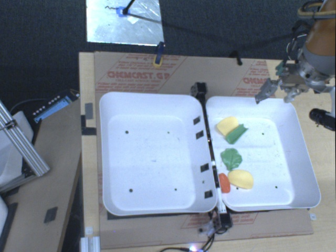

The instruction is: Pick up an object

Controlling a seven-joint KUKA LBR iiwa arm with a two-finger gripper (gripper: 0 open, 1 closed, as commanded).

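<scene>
The right bin [294, 156] holds several small items near its left wall. A pale yellow piece [226, 125] lies at the top with a green stick-shaped piece [237, 134] leaning against it. Below them sit a green leafy piece [231, 157], a yellow lemon-like piece [241, 179] and a small orange-red piece [224, 182]. My gripper [276, 91] hangs above the far rim of the right bin, up and to the right of the items. Its fingers [264, 92] are spread apart with nothing between them.
The left bin [152, 151] lies beside the right one, with black clips [203, 151] along the shared wall. A shiny metal sheet [125, 13] lies beyond the bench. An aluminium frame [21, 146] and a black and blue device [52, 105] stand at the left.
</scene>
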